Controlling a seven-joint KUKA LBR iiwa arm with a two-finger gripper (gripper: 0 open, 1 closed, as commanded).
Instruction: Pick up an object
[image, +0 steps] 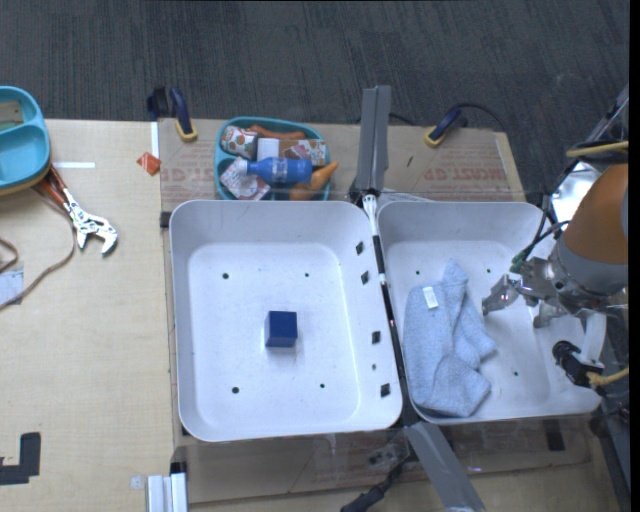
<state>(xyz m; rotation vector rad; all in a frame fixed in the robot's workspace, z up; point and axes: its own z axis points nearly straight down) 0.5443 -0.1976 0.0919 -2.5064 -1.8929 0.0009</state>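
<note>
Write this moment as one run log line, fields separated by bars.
tool: above right bin, nothing held | grey cloth: lying in right bin | blue cube: in left bin | pick: not yet done

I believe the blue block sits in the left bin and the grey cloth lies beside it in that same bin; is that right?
Not quite. The blue block does sit in the left bin, but the grey cloth lies in the right bin, not beside the block. The camera view shows the cloth spread across that bin's left half, with the gripper above the same bin just to its right.
</note>
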